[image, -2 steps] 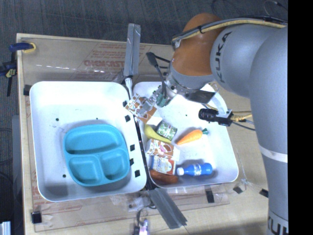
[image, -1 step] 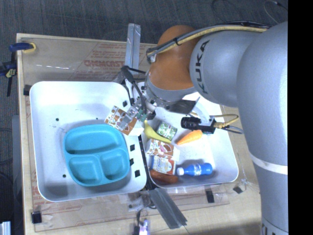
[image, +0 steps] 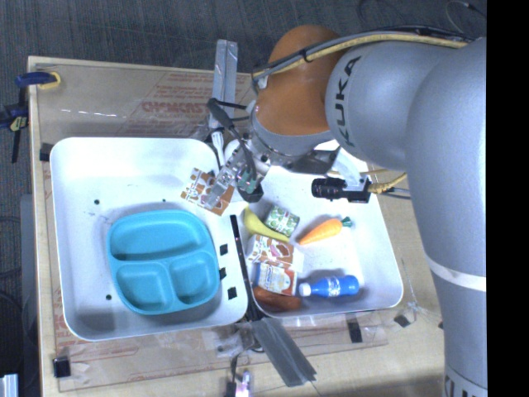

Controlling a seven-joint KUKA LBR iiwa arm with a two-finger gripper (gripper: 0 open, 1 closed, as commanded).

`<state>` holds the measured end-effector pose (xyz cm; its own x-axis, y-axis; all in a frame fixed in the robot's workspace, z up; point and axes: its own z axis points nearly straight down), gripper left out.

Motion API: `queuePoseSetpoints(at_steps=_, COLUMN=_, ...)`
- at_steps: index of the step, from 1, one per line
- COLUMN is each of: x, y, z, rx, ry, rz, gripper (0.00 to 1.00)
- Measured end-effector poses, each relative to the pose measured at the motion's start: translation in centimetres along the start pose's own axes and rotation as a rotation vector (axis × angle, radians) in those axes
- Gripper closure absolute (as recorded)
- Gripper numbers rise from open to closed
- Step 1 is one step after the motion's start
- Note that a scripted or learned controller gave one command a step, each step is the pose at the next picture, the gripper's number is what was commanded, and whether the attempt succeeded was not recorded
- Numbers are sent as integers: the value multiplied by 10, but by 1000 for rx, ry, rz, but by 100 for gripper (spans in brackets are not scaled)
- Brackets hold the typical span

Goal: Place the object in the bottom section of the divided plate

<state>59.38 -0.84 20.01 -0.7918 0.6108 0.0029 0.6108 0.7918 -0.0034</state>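
Wooden bench [image: 116, 89] with red printed markings, on dark carpet, carries two shallow white bins side by side. Left bin [image: 74, 164] holds the blue divided plate [image: 161, 259], flat, with one long section along its far side and two smaller sections along its near side; all three sections look bare. Small brown-and-white printed packet [image: 201, 190] sits at the gripper [image: 231, 174], above the far right corner of the left bin, just beyond the plate's upper right edge and apart from the plate. Packet appears to be at the fingertips, tilted, but whether it is truly pinched between the fingers or only lying under them cannot be told; finger opening cannot be told either, since the wrist hardware blurs together there. Grey arm [image: 413, 98] with orange band [image: 302, 81] reaches in from the right, wrist over the divide between the bins. Right bin [image: 384, 246] holds a yellow banana [image: 258, 222] next to a green packet [image: 283, 221], an orange carrot [image: 322, 230] with green tip, a printed juice pouch [image: 273, 267], a small blue-labelled bottle [image: 331, 286] lying on its side, and a brown item [image: 277, 301] at the near edge. Black clips [image: 227, 275] sit along the wall between the bins. Blue clamp [image: 33, 79] at the bench's far left corner.
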Motion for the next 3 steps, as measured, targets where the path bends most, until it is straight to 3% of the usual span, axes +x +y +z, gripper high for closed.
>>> queuePoseSetpoints(at_steps=1, x=0, y=0, z=0, rx=0, ry=0, rz=0, gripper=0)
queuePoseSetpoints(at_steps=2, x=2, y=36, z=2, rx=0, ry=-1, rz=83, gripper=0)
queuePoseSetpoints(at_steps=3, x=1, y=36, z=-6, rx=3, ry=1, rz=81, gripper=100)
